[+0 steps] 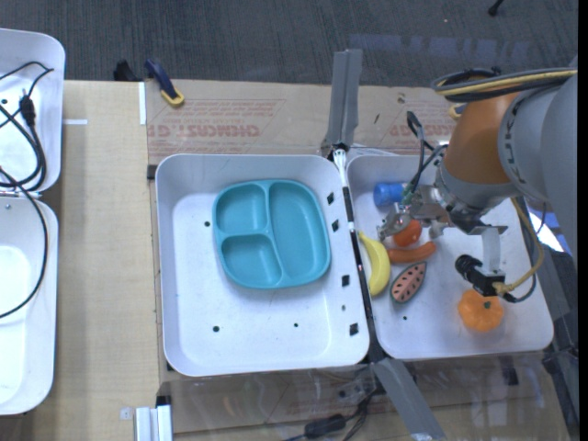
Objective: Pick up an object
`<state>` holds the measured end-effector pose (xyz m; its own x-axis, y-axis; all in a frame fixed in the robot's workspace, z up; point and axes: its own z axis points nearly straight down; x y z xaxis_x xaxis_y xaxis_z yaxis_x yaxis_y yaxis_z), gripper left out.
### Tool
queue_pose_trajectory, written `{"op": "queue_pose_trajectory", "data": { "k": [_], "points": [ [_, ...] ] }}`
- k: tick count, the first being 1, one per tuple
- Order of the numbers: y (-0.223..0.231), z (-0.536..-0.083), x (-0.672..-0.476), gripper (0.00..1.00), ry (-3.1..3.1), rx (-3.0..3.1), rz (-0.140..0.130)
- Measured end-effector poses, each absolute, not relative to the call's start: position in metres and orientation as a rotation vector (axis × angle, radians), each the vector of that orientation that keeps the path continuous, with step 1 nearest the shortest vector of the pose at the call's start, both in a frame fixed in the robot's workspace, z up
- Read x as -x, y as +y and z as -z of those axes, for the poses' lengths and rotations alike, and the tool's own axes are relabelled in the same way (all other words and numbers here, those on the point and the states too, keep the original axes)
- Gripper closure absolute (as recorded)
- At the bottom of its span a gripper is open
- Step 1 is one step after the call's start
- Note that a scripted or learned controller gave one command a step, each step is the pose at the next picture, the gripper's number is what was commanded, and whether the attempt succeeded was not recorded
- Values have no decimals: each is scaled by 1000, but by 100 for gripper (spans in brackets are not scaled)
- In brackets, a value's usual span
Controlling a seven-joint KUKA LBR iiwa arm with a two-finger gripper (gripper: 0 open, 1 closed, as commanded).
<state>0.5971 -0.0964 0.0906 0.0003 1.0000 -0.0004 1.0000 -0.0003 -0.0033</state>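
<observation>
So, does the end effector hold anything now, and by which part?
It cannot be told. The end effector is low over a red-orange item in the right bin, but any hold is hidden.

Probably a robotics lab, white bins [175, 274] on cardboard-covered bench [230, 118], loose cables [23, 136], toy food [375, 263]

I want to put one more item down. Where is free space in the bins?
Left bin: bare floor around the tray, widest in front. Right bin: crowded near the gripper, banana and orange; a free strip along the front.
</observation>
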Motion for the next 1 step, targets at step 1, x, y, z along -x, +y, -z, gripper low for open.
{"op": "queue_pose_trajectory", "data": {
  "k": [1],
  "points": [
    [-99,-100,-597,100,-2213,2229,-4]
  ]
}}
